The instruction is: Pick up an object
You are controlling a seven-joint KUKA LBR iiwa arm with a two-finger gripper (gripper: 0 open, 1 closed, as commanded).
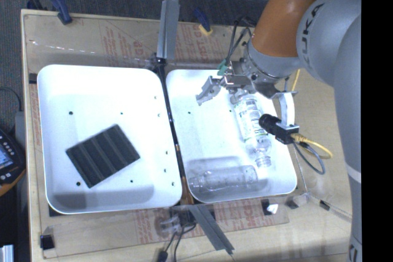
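In the right shallow white bin you see two clear plastic bottles; one clear bottle with a white label lies lengthwise along the right wall, the other clear bottle lies crosswise by the near wall; the two-finger metal gripper hangs over the bin's far end, just beside the labelled bottle's top; whether its fingers are spread or closed you cannot tell, nothing visibly between them; the left white bin holds a dark ribbed rectangular pad, flat, angled; the grey arm with orange band enters from the right.
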